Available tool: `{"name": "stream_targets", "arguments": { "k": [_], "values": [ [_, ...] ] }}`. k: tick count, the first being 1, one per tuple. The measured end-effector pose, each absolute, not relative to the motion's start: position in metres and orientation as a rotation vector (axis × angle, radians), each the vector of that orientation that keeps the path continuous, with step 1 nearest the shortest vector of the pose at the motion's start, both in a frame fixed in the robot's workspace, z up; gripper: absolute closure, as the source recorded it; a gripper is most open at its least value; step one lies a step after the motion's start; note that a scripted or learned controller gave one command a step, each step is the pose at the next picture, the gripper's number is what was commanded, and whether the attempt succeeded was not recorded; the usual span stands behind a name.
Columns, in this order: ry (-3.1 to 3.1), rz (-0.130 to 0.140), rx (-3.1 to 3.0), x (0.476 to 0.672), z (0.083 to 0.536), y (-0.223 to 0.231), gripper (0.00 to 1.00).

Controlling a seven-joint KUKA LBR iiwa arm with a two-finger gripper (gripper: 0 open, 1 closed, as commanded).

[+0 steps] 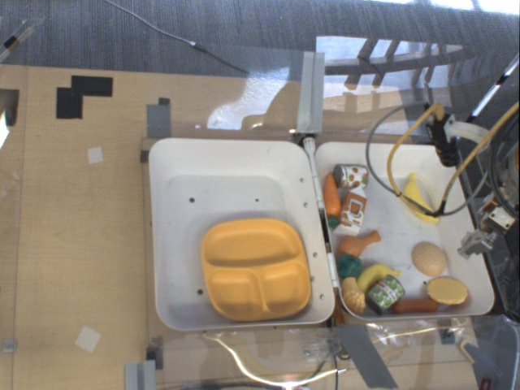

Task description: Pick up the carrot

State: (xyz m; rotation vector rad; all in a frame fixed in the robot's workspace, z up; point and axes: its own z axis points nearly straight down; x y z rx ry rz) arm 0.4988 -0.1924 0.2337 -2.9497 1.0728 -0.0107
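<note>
**Ana:** Wooden bench (73, 242) first, then the two white bins on it. What sits nearest?

**Ben:** In the left bin (175, 218), a yellow divided plate (256, 268). Along the near edge of the right bin (479, 305) lie a green can (385, 293), a sausage (414, 305) and a yellow disc (447, 291). A little farther back are a drumstick (360, 242) and a pale egg-like thing (429, 258).

**Ana:** And the carrot?

**Ben:** The carrot (331, 195) lies farther back still, on the right bin's floor, tight against the wall it shares with the left bin. A carton (355, 210) is just beside it.

**Ana:** So how far along is the pick?

**Ben:** I judge it not begun. The carrot is lying down and nothing grips it. The end effector (479, 236) hangs at the opposite, right-hand rim of that bin, well apart from it, among looping cables (390, 149). Whether it is released or clenched I cannot tell; nothing is visibly in it. The reach across, the descent, the grasp and the lift are all left.

**Ana:** Which way does the carrot lie?

**Ben:** Its long axis runs near to far, almost parallel to the dividing wall. Which end is the tip is too small to tell. A grasp would, I think, best close across that axis, though the wall crowds one side.
</note>
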Motion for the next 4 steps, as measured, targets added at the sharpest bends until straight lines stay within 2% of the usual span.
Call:
{"name": "stream_targets", "arguments": {
  "k": [1, 2, 3, 4],
  "values": [
    [0.713, -0.005, -3.056, 0.523, 0.187, -0.201, 1.00],
    [0.317, -0.018, -3.124, 0.562, 0.258, -0.205, 1.00],
    [0.383, -0.001, -3.117, 0.524, 0.116, -0.206, 1.00],
    [0.309, -0.024, -3.124, 0.550, 0.255, -0.156, 1.00]
  ]
}}
